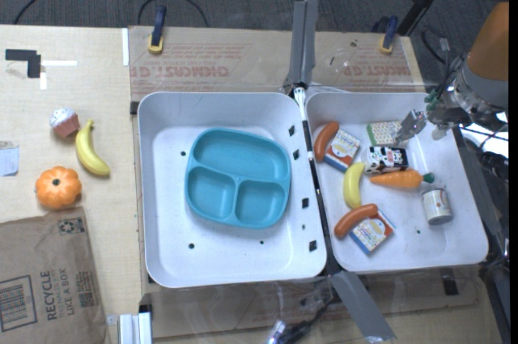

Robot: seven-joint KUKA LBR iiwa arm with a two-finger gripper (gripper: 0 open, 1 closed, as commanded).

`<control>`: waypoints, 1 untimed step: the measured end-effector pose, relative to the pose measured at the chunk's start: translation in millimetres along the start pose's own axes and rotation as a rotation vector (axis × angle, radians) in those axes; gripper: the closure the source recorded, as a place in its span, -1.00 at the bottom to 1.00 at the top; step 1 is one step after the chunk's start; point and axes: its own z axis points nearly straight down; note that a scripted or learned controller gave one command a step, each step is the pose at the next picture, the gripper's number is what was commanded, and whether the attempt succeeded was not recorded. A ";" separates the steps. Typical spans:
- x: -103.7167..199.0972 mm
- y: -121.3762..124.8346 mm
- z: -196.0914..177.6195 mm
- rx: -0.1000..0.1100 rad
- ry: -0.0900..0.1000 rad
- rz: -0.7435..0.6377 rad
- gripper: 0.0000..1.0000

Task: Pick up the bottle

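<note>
Toward the near right corner of the right bin (477, 247): small grey bottle (437, 205), on its side, just nearer than the carrot (396, 179). Farther back, over the bin's far part beside a green carton (383, 132): gripper (411, 126), apart from the bottle, which sits nearer and slightly right. Cannot tell whether gripper open or closed.

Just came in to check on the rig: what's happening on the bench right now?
The grey arm's two-finger gripper hangs over the back of the right white bin, holding nothing visible. Below it lie toy foods, small cartons and a small silver can-like container; which one is the bottle I cannot tell. The left white bin holds a blue sectioned plate.
</note>
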 end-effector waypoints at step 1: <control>2.1 -47.2 90.6 -0.001 0.000 -0.181 -1.00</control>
